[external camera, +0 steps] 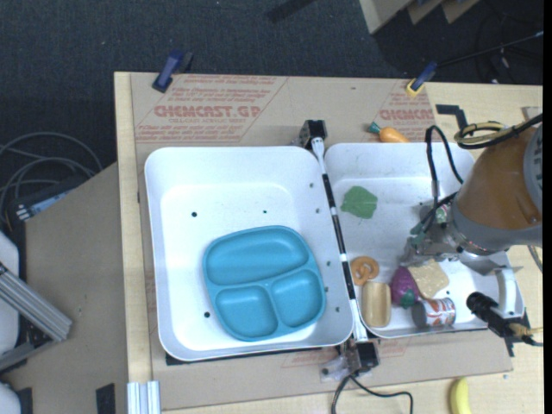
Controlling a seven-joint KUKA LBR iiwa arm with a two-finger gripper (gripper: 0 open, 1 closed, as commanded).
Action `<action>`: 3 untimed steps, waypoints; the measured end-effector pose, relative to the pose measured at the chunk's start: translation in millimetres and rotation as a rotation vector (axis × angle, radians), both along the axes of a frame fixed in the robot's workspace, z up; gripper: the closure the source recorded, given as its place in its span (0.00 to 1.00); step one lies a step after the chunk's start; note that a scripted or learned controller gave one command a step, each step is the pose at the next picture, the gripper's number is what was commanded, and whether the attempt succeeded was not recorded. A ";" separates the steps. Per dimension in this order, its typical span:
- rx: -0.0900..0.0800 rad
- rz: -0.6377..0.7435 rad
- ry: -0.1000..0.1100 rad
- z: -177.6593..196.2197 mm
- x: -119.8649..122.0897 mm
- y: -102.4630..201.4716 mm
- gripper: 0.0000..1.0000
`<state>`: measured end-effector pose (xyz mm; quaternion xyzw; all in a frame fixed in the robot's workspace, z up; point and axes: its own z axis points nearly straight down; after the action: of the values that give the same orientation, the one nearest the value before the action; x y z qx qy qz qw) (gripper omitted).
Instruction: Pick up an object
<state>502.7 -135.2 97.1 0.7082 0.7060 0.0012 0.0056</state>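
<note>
Gripper (420, 247), aperture indeterminable, hangs over the right white bin (392, 158) beside a tan bread-like block (429, 278); descend vertically, centred on it, avoiding the purple toy (402, 285).

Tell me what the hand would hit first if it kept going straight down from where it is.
Probably the tan bread-like piece directly beneath the hand, beside the purple toy; depth is unclear from this slanted view.

The right bin's (379, 158) toys: green leaf (360, 202) lying flat at 11 o'clock; pretzel (365, 270), bread (376, 304), purple piece (402, 285), tan block (430, 279) and can (436, 312) (on its side) crowd 6 o'clock.
</note>
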 end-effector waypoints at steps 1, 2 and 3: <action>0.000 0.000 0.001 -0.2 -0.1 0.1 0.00; 0.004 0.002 0.008 1.1 50.7 -47.6 0.00; 0.011 0.006 0.010 -12.4 90.0 -79.1 0.00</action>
<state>592.6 -214.2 84.7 0.7061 0.7081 0.0016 -0.0018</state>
